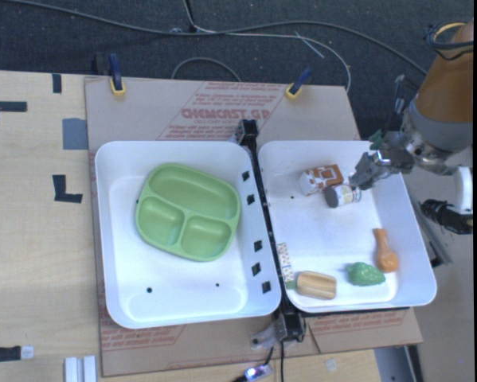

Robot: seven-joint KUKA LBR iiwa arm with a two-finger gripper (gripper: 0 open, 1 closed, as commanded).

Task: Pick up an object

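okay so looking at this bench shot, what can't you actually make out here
- Gripper: fingers blurred in the camera view; open or shut is unclear.
- Small bottle: too small to tell whether the gripper touches it.
- Carton: label too small to read.
- Arm: cut off by the right edge.

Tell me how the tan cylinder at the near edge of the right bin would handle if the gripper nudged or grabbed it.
The tan cylinder lies on its side, so a sideways nudge would probably roll it. It sits close to the right bin near wall and beside the green toy, which may crowd a grasp. Its smooth rounded surface could slip between fingers; it looks like a light toy.
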